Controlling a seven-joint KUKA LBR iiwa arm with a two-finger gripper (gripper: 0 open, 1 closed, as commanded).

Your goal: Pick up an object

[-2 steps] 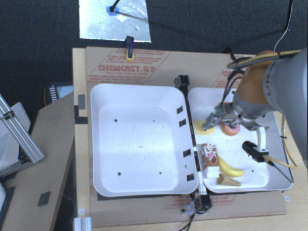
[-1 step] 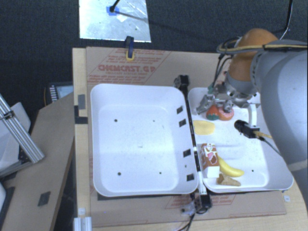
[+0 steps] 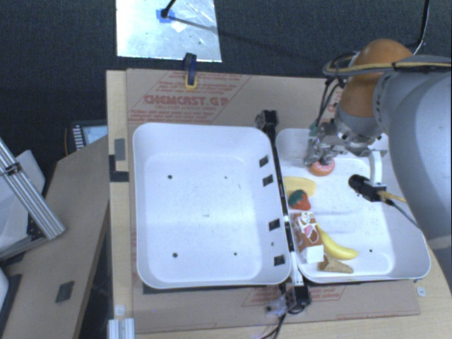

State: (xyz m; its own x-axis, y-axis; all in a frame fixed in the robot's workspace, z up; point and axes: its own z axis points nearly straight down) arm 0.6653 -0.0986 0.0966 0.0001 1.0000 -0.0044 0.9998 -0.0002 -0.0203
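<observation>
Bench stock, as lying:

1. The right bin (image 3: 402, 260) is sitting beside the left bin (image 3: 205, 203), carrying all loose items.
2. The gripper (image 3: 321, 154) is hanging over the right bin's far left corner. Whether it is open or closed cannot be told from this angle.
3. A pink round object (image 3: 323, 167) is lying at that far left corner, right under the gripper's tip.
4. A yellow piece (image 3: 300, 184) is lying along the right bin's left edge.
5. A strawberry (image 3: 300, 200) is sitting just beside the yellow piece on its near side.
6. A brown and white packet (image 3: 307, 233) is lying against the left edge, toward the near left corner.
7. A banana (image 3: 339, 248) is lying just beside the packet.
8. A tan piece (image 3: 336, 265) is lying by the near edge, just beside the banana.
</observation>
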